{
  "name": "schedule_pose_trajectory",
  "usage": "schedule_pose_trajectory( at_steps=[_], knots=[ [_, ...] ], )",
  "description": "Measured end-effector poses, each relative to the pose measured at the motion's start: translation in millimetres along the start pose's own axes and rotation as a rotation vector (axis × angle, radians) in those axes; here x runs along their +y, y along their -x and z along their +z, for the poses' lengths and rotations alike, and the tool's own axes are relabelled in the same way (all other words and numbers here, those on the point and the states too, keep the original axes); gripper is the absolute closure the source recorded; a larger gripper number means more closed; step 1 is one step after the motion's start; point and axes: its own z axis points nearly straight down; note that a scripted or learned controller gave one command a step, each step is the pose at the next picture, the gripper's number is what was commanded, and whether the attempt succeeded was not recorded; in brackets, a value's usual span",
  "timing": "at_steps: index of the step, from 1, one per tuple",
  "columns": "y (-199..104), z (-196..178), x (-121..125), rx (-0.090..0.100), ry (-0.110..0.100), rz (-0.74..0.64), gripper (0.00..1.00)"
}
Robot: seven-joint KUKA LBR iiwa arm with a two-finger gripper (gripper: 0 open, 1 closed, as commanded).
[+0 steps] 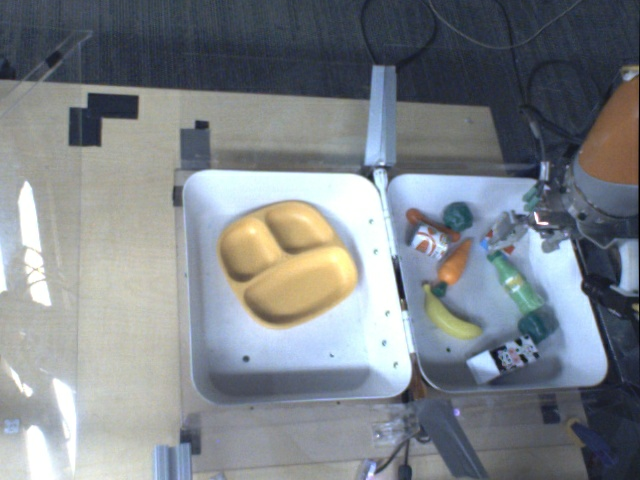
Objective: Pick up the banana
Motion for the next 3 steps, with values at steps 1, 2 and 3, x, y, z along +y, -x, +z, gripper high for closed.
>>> schedule_pose_trajectory(
  at_steps=[1, 2, 3],
  knots=[
    [-59.8, 68.3, -27.7, 0.000, 0.001, -0.304, 0.00],
    [-68.4, 96.5, -40.1, -0.006, 0.015, -0.527, 0.00],
    [-35.9, 96.8, -82.0, -0.005, 0.015, -0.374, 0.00]
  ],
)
